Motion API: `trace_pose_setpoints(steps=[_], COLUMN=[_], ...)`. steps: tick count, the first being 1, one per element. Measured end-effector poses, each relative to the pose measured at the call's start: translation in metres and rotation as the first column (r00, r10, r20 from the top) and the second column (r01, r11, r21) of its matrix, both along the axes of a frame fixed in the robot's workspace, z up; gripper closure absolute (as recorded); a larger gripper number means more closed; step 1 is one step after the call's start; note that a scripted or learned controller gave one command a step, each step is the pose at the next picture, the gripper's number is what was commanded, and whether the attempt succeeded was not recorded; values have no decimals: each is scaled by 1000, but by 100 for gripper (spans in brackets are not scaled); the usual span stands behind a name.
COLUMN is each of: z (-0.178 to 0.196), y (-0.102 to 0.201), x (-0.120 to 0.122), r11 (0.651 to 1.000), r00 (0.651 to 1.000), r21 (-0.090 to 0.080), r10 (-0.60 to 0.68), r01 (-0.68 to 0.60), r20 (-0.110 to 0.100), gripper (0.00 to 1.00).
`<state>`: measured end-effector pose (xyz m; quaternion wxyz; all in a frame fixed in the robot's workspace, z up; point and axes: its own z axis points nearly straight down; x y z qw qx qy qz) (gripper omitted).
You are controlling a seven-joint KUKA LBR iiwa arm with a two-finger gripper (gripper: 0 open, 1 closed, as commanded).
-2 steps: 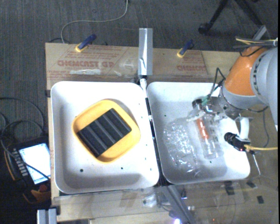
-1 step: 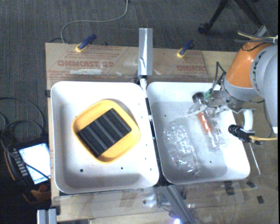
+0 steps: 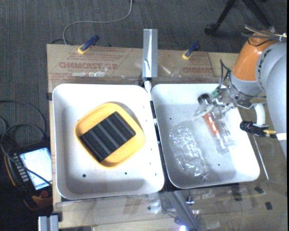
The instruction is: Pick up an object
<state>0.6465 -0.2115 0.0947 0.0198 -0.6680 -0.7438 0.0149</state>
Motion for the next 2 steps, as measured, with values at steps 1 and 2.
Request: trace_pose_setpoints(steps=[1,2], z=[6,92], y=[0,69], x=[-3,15], r11=[1000,997], r00=[1000,996], r21=[0,-6], r10=[1,77], r01=[-1,-77], r20=[-14,49], gripper=[100,100])
